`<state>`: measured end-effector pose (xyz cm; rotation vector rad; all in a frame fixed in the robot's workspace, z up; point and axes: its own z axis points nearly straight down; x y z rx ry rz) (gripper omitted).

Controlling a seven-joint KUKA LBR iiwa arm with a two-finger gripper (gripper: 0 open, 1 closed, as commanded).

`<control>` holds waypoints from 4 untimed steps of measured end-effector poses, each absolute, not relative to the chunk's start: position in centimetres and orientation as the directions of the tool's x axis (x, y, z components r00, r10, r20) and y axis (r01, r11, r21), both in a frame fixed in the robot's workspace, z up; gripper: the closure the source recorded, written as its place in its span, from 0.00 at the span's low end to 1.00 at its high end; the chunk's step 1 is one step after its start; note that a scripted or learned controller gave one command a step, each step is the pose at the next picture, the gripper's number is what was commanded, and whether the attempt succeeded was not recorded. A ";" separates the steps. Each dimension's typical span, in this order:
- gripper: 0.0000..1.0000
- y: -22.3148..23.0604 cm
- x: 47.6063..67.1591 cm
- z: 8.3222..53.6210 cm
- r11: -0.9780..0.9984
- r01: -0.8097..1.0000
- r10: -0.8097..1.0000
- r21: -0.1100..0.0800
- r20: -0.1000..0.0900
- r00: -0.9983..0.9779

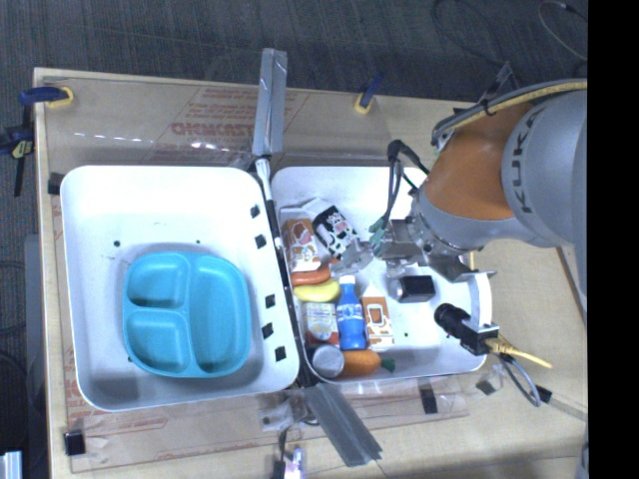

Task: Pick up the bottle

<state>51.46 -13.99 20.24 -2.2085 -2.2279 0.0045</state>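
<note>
The bottle (350,322) is blue with a white cap and a white label. It lies in the right bin (439,342), near that bin's left side, with its cap pointing toward the back. My gripper (357,254) hangs over the right bin just behind the bottle's cap, low among the items there. The grey arm with its orange band (477,173) reaches in from the right and hides part of the bin's back right.
Around the bottle lie a banana (318,292), a sausage (309,274), a small can (319,319), an orange box (376,319), a carrot (361,362) and a cow-patterned carton (334,230). The left bin (90,208) holds a blue divided plate (188,312).
</note>
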 end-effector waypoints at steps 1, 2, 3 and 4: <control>0.00 -12.7 50.1 10.3 0.092 0.996 0.996 0.000 -0.001 -0.092; 0.00 -14.3 47.9 9.4 -0.102 0.995 0.995 0.002 0.003 0.102; 1.00 -14.4 48.0 10.4 -0.099 0.995 0.995 0.005 0.001 0.099; 1.00 -9.6 52.8 20.1 -0.145 0.989 0.989 -0.003 0.001 0.145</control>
